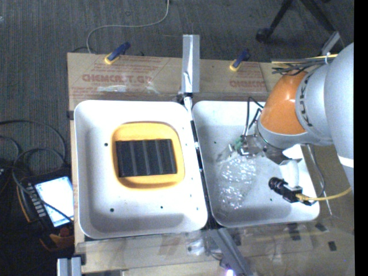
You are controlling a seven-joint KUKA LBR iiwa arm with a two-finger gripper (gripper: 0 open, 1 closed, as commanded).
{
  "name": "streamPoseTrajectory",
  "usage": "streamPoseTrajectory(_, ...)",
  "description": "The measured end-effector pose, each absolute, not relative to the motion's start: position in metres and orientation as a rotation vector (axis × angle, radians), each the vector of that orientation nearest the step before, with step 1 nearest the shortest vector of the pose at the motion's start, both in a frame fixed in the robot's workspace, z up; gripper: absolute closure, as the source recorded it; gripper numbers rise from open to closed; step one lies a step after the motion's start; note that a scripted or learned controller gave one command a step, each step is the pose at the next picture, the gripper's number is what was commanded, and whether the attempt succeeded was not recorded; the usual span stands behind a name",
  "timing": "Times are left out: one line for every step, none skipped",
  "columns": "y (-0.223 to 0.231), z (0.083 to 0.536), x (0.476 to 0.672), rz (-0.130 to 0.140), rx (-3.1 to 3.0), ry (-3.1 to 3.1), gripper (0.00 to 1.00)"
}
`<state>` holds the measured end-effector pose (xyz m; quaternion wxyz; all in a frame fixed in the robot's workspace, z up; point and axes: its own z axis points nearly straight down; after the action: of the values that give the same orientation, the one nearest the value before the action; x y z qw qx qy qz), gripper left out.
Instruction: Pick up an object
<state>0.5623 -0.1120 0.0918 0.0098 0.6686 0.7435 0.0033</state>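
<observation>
**Reaching into the right bin, tool at the top edge of a clear bag**

The tool (244, 146) sits low in the right bin (214, 119), right of the frame's centre, at the end of the grey arm (330, 96) that comes in from the right edge. The orange band (284, 105) above the wrist hangs over the bin's upper right part and hides much of the tool from this angle. Whether the tool is wide or narrow cannot be told, and nothing can be seen held in it.

A crumpled clear plastic bag (236, 180) lies on the floor of the same bin, just below and slightly left of the tool in the frame. The bag's upper edge comes right up to the tool's tip; whether the two touch or are a little apart cannot be told. From there the bag runs down towards the bin's lower left corner, near the wall shared with the other bin.

In the left bin (92, 171), well apart from the tool, a yellow tray (148, 181) lies flat near the middle, with a dark ribbed insert (146, 157) set into it.

Both bins rest side by side on a brown surface (138, 79). Two blue-and-yellow clamps (117, 53) grip its far edge near the top of the frame.
</observation>
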Motion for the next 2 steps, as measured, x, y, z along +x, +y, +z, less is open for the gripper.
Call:
streamPoseTrajectory(-0.144, 0.092, 0.539, 0.015, 2.001, 2.401, 0.0)
streamPoseTrajectory(-0.143, 0.103, 0.541, 0.024, 2.0, 2.398, 1.0)
